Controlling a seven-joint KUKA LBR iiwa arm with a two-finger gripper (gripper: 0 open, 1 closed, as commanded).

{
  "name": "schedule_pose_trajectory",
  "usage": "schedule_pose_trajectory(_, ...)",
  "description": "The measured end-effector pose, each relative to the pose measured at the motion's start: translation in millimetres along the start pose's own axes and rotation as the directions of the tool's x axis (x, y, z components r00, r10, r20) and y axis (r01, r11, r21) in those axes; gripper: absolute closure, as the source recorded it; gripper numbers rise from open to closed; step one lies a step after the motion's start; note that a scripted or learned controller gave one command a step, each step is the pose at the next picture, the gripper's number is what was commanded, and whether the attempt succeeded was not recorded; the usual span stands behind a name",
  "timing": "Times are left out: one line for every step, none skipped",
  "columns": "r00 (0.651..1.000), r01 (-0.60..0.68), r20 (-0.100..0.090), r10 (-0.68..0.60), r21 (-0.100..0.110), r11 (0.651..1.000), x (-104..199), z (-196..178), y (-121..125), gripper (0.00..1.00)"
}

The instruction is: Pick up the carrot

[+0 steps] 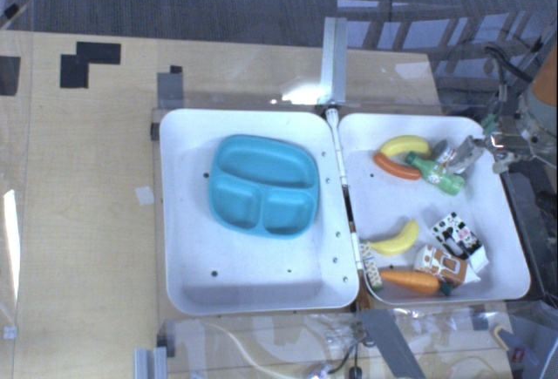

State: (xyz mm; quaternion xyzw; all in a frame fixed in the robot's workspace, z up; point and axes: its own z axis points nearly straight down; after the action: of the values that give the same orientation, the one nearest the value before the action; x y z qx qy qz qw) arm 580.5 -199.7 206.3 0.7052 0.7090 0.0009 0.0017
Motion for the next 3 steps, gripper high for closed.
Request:
schedule_pose_trajectory(0.969, 0.249, 0.000, -0.249, 0.000, 0.969, 16, 30, -92, 0.00)
schedule_pose_trajectory(0.900, 0.436, 0.002, -0.436, -0.003, 0.900, 87, 9, -80, 0.00)
schedule_pose_trajectory(0.798, 0.602, 0.000, -0.602, -0.002, 0.798, 156, 21, -37, 0.00)
